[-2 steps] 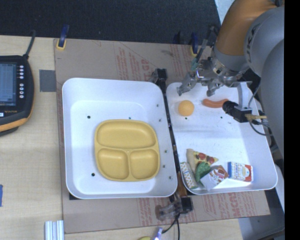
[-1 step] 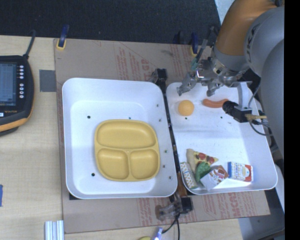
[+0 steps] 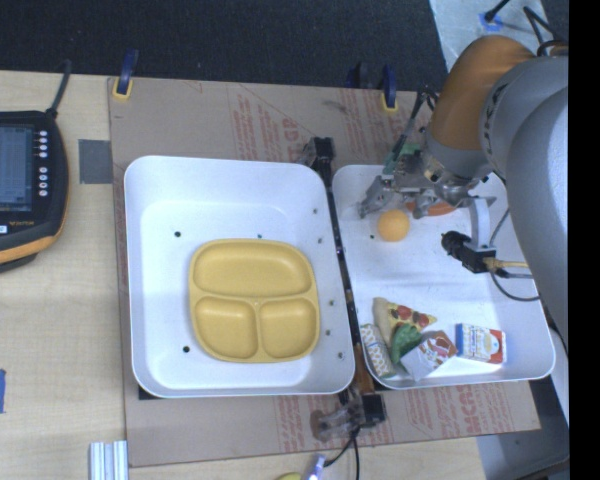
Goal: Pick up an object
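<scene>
My gripper [image 3: 421, 194] hangs low over the far end of the right bin [image 3: 430, 273], on the grey arm with the orange band [image 3: 475, 83]. An orange ball [image 3: 393, 226] lies on the bin floor just in front of it and slightly left, apart from it. A small red-orange thing [image 3: 439, 208] shows under the gripper, mostly hidden. At the bin's near end lie a toy pizza slice [image 3: 401, 315], a green piece [image 3: 406, 339], a small white and red carton [image 3: 479, 343] and a striped packet [image 3: 371, 349].
The left bin [image 3: 160, 218] holds a yellow divided plate [image 3: 254, 299]. A teach pendant [image 3: 15, 188] rests on the bench at far left. A black cable plug [image 3: 464, 251] hangs over the right bin's right side.
</scene>
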Robot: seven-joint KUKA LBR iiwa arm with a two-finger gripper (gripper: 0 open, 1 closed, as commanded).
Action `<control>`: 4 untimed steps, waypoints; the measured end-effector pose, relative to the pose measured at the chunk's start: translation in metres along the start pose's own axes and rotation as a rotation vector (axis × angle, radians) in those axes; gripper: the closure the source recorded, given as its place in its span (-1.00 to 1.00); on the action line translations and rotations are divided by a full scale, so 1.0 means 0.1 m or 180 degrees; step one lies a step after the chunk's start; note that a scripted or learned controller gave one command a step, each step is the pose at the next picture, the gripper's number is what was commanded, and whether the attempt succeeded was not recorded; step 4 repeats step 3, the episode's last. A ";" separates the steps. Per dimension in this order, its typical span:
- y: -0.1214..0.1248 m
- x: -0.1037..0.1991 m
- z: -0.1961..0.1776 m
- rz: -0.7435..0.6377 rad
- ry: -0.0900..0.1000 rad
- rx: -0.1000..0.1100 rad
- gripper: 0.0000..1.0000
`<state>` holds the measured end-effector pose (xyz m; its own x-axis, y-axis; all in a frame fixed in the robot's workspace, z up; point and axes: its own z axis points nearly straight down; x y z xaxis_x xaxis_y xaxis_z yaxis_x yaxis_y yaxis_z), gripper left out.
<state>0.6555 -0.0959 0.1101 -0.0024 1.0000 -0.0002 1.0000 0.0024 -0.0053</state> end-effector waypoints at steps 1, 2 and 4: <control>0.01 -0.14 0.18 -0.0002 0.0003 -0.0002 -1.00; 0.01 -0.14 0.08 -0.0015 0.0004 0.0003 1.00; 0.01 0.08 -0.83 -0.0006 0.0002 -0.0017 1.00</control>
